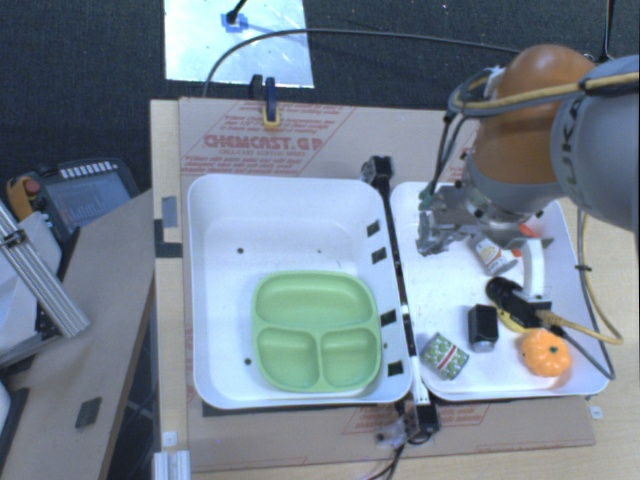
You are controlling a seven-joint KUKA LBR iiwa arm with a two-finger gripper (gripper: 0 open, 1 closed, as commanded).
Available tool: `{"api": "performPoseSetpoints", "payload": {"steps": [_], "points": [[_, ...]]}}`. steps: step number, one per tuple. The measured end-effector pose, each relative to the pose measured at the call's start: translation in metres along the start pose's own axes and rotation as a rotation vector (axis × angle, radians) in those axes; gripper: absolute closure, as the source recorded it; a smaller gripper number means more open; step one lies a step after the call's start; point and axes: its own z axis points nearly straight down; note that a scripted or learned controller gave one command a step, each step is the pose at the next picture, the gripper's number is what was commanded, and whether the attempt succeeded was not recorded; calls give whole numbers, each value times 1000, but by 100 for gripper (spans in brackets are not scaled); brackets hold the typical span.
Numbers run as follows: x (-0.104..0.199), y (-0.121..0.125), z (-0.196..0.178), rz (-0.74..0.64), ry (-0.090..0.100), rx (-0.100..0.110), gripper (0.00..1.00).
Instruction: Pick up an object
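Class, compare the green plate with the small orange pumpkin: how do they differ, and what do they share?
The green plate is flat, wide and divided into three sections; the orange pumpkin is small and round. The plate lies in the left bin, the pumpkin in the right bin near its front corner. Both rest untouched, away from the end effector.

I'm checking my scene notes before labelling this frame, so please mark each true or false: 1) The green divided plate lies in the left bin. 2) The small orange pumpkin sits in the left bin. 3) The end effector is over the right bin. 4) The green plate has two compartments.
1) The green divided plate lies in the left bin: true.
2) False: the orange pumpkin sits in the right bin, near its front right corner.
3) The end effector is over the right bin: true.
4) False: the plate has three compartments.
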Motion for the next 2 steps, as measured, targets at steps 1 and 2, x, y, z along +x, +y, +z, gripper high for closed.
{"api": "performPoseSetpoints", "payload": {"steps": [1, 2], "points": [[47, 15, -4, 0, 0, -3, 100], [103, 27, 14, 0, 0, -2, 100]]}}
